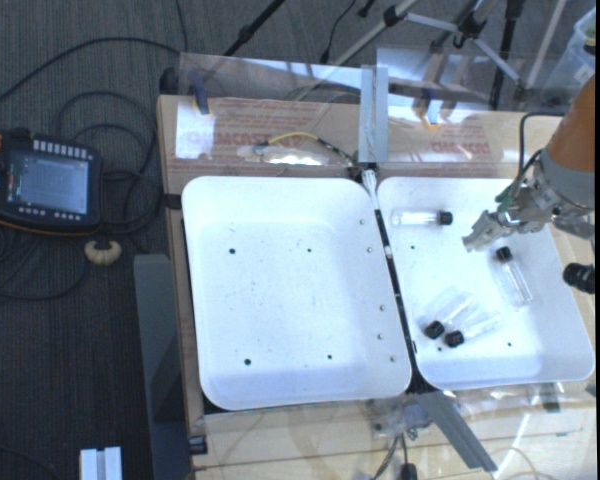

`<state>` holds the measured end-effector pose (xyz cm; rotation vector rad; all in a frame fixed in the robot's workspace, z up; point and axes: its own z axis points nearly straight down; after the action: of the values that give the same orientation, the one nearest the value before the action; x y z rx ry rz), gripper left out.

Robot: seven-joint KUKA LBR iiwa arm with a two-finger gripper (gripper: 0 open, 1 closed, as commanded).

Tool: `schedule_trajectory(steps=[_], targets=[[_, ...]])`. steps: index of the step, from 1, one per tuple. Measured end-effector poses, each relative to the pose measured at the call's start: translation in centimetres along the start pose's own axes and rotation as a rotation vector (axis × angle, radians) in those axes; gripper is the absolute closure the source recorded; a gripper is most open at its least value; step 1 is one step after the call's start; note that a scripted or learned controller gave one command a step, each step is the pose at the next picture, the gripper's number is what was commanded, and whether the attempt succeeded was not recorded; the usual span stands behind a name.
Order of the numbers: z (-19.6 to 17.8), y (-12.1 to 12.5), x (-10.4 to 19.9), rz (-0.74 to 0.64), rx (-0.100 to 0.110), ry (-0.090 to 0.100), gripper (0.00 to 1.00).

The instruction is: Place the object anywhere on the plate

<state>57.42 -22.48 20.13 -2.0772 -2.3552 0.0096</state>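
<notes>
Claw (485, 230): we cannot tell whether it is spread or clenched (too blurred), perhaps grasping nothing; it hovers over the right bin (540, 363).
Vials (513, 276): we see them loose in that bin, apparently awaiting pickup.

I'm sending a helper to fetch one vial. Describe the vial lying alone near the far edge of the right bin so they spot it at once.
Start at the right bin, the one the arm reaches into. Along its far side lies a clear vial, pointing sideways with its black cap toward the gripper. Unlike the clustered vials nearer the front, it lies alone, close to the divider between the bins.
</notes>
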Motion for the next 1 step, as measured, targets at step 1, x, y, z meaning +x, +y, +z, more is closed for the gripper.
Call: schedule_trajectory(steps=[1], targets=[[0.00,0.00,-0.01,0.000,0.000,0.000,0.00]])
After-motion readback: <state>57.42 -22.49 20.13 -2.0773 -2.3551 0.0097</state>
